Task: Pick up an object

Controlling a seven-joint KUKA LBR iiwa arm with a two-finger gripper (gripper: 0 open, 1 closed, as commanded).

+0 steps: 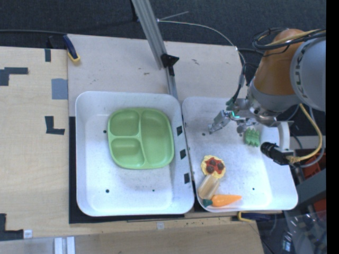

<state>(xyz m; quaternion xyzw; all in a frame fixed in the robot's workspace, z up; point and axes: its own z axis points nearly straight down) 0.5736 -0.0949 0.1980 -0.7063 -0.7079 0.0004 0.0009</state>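
The right bin is the landmark here: a shallow white tray sitting on the pale tabletop, touching the left bin along their shared edge. Over the upper part of the right bin hangs the gripper, its slim fingers pointing down and toward the left bin; whether they are spread or closed cannot be told from this angle, and nothing is seen between them. Behind it, the grey arm with its orange band reaches in across the right bin's far right corner. Just beside the wrist, near the right bin's upper right part, lies a small green toy, partly covered by the arm's hardware. Toward the right bin's near left corner sit three play-food pieces close together: a round yellow tart with red berries, a tan bread-like piece just below it and touching it, and an orange carrot lying along the near rim. All three rest on the bin floor, well apart from the gripper. In the left bin lies a green divided plate, flat in its upper middle. A metal pole slants across the tabletop beyond the two bins.
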